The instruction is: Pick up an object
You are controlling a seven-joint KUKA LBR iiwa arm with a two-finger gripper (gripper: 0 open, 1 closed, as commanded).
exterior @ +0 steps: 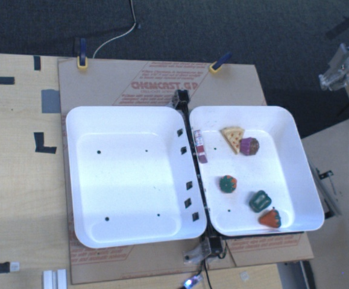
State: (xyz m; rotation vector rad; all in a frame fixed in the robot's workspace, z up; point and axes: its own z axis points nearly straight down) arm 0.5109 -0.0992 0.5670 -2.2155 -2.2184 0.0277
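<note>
Two shallow white bins sit side by side on a cardboard sheet laid over the wooden surface. The left bin holds no objects. The right bin holds six items. A slim white and pink tube lies along its left wall. A yellow pizza-slice toy lies at the far side, touching a purple round toy just to its right. A green round toy with a red top lies near the bin's middle. A dark green block lies towards the near right corner, with a red-orange toy just beside it on the near side. A grey part of the arm, apparently the gripper, shows at the far right edge, well apart from both bins; whether the jaws are open or closed cannot be told. No object is seen held.
</note>
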